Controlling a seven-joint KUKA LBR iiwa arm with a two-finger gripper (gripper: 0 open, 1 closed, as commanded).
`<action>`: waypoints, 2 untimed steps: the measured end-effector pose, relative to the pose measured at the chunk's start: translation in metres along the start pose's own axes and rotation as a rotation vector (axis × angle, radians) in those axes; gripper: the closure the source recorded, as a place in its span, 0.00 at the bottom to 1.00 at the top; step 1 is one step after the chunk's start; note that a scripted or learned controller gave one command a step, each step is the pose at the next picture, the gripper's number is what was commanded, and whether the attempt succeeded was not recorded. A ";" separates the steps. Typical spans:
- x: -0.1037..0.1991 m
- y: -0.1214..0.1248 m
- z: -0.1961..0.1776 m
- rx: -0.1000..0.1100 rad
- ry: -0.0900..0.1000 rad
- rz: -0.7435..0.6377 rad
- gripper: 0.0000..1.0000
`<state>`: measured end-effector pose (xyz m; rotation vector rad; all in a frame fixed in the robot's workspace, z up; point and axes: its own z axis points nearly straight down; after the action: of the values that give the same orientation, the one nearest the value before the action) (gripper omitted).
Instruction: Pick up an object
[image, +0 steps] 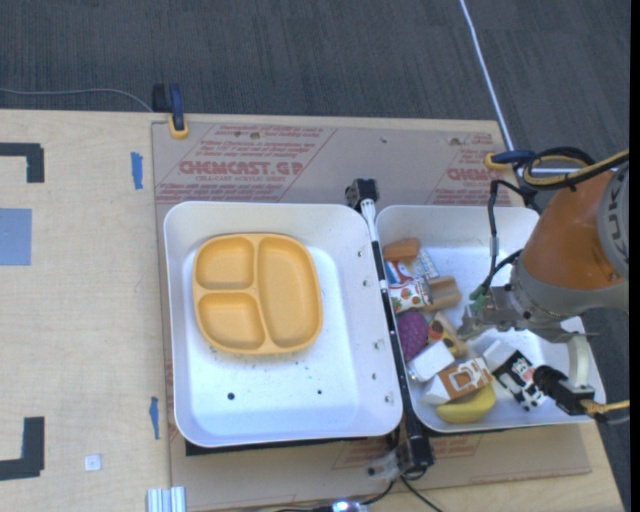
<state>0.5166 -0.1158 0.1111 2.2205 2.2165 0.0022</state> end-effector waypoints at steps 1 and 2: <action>0.000 0.000 0.000 0.000 0.000 0.000 0.00; 0.008 0.036 0.022 -0.004 -0.004 0.001 0.00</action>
<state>0.5525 -0.1075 0.0893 2.2175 2.2112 0.0019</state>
